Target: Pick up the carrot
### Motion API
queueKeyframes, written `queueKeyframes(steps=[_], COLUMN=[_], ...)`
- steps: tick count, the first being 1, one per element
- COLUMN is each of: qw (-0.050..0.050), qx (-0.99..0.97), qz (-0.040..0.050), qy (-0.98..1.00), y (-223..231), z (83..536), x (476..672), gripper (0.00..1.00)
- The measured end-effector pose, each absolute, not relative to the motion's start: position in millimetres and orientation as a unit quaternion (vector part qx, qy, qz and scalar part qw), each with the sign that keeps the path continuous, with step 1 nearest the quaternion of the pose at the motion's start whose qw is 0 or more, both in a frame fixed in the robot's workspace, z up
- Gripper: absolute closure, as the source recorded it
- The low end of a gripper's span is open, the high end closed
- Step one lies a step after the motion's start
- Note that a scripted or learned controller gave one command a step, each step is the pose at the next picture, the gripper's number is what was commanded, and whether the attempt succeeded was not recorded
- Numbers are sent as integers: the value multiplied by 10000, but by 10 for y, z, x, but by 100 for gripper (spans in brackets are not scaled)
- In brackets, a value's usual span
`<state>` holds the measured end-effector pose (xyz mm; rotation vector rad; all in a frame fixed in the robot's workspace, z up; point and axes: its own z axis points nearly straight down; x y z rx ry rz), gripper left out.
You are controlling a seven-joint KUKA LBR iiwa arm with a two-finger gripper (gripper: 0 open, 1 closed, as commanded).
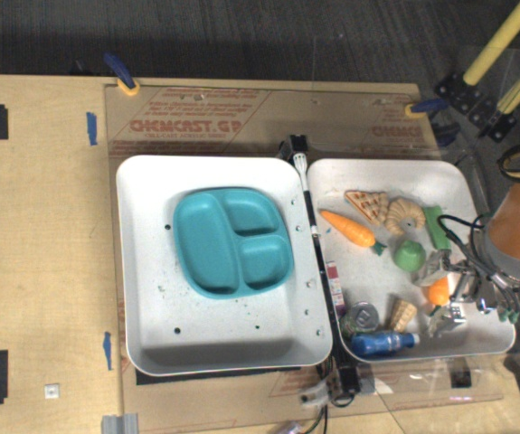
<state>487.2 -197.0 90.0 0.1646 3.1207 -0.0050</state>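
Note:
The carrot [348, 229] is orange with a small green stub at its lower right end. It lies slanted in the upper left part of the right bin [449, 172]. My gripper [451, 301] is low over the right side of that bin, well to the right of the carrot and nearer the front, apart from it. A small orange piece [438, 291] sits right against the gripper's metal parts, and wires blur that spot.
Around the carrot lie a pizza slice [368, 204], a ridged bread roll [406, 213], a green ball [410, 256] and a green stick [436, 227]. Near the front are a can [362, 316], a blue bottle [382, 342] and a bread chunk [402, 315]. A teal divided plate [234, 240] sits in the left bin [142, 269].

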Motion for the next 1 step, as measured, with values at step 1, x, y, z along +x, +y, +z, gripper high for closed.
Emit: queueKeyframes(steps=[1], qw=[143], qx=[516], qz=[-31], qy=[9986], y=[-1966], z=[1030], x=[4913], gripper=[100])
